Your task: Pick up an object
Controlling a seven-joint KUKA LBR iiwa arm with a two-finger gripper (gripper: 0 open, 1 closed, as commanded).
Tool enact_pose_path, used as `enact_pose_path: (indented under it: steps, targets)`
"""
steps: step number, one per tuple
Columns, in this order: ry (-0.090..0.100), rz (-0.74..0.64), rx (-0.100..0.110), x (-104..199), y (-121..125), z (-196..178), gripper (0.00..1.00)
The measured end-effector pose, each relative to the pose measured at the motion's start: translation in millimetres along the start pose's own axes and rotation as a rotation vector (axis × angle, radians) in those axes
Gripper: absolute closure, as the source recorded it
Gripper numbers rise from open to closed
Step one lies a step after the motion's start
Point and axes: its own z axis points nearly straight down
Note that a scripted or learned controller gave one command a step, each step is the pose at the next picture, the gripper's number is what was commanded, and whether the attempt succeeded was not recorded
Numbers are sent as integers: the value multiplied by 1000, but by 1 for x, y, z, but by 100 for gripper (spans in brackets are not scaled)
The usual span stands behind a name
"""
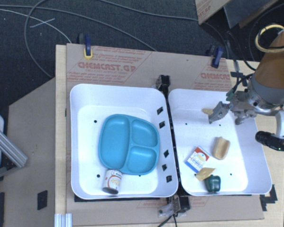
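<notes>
The right bin (253, 159) holds a tan bread-like piece (221, 148), a small white, red and blue box (197, 159), a tan wedge (204, 173) and a dark green object (213, 184). A small tan scrap (207, 111) lies near the bin's back wall. My gripper (229, 114) hangs over the back of the right bin, open, with nothing between its fingers. Its left finger (217, 113) is just right of the tan scrap. The bread-like piece lies a short way in front of the gripper.
The left bin (79, 131) holds a blue divided plate (129, 144) and a small can (112, 181) lying at its front. A black divider (166, 131) separates the bins. Clamps (88, 48) sit at the bench's back edge. The grey arm (272, 79) fills the right side.
</notes>
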Motion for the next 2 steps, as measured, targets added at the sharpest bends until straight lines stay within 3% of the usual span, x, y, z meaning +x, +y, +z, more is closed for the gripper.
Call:
enact_pose_path:
  steps: [1, 2]
  targets:
    - [-2, -3, -13, 0, 3, -7, 0]
    - [0, -3, -9, 2, 4, 56, 0]
